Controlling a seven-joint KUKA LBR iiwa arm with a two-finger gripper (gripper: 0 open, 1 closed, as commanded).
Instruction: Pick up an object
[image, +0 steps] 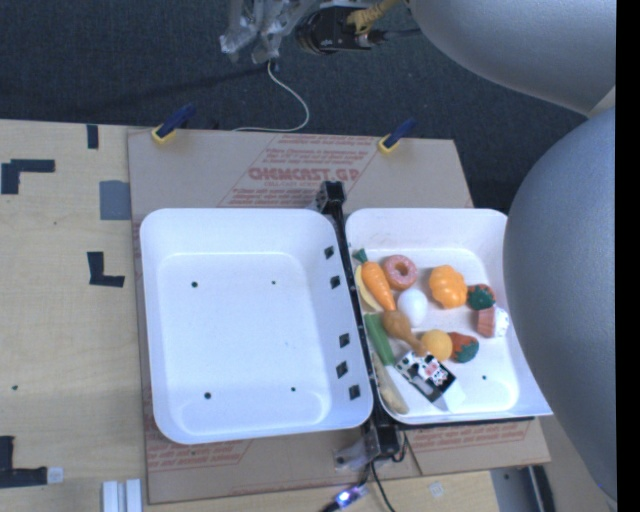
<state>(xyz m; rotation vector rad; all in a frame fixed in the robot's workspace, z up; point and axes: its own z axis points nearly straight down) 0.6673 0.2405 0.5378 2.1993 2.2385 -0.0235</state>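
So two bins side by side on the worktop (60, 330): left bin (240, 225), right bin (490, 225) with toy food (420, 310) piled inside toward its left wall.

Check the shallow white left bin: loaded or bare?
Bare. The shallow white left bin shows just its floor with dark dots; the plastic toy food pieces all sit in the right bin.

A dark blue-grey carpet (120, 60) covers the floor at the far side; a light wooden bench (60, 330) with black marks sits on the left; a brown cardboard sheet (290, 175) lies on it, held by two blue-and-yellow clamps (173, 122); a white cable (290, 100) curls on the carpet.
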